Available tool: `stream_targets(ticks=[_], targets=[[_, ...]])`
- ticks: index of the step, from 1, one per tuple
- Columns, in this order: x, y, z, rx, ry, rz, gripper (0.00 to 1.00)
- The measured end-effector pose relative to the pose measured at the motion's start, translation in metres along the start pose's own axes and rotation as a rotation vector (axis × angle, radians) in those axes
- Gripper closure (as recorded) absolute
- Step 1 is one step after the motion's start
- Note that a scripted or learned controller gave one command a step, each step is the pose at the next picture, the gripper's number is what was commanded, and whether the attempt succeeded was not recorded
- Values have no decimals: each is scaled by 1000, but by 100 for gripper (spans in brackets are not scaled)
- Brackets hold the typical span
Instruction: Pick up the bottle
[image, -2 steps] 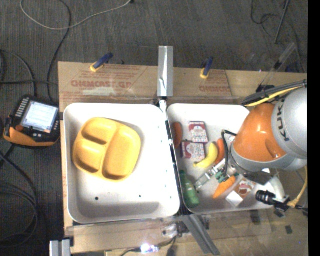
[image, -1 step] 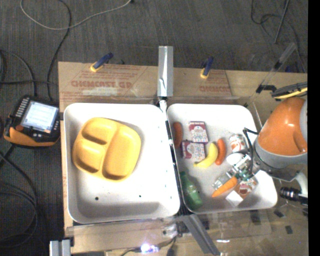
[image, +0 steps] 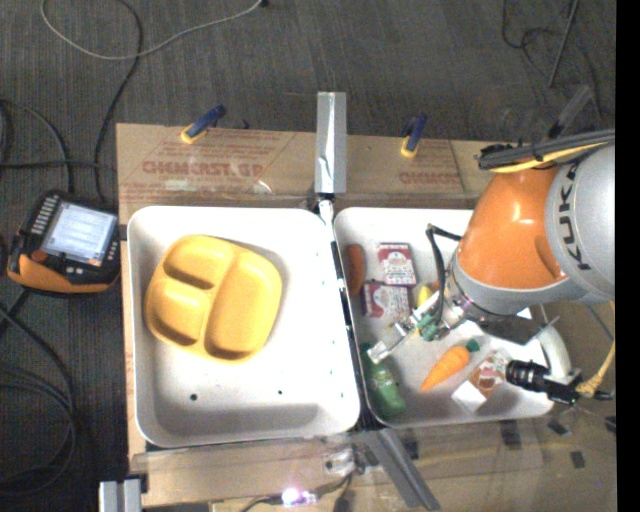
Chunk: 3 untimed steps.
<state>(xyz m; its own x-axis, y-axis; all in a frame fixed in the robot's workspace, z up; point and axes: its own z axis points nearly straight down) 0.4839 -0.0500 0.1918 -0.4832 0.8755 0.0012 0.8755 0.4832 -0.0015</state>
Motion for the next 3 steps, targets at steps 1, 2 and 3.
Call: stream_targets(ticks=[1,2,3], targets=[[10,5,9,2,-1,10,0],[-28,-16,8,1,-2,-124,0],[-52,-25,85,-7,-18,-316,0]])
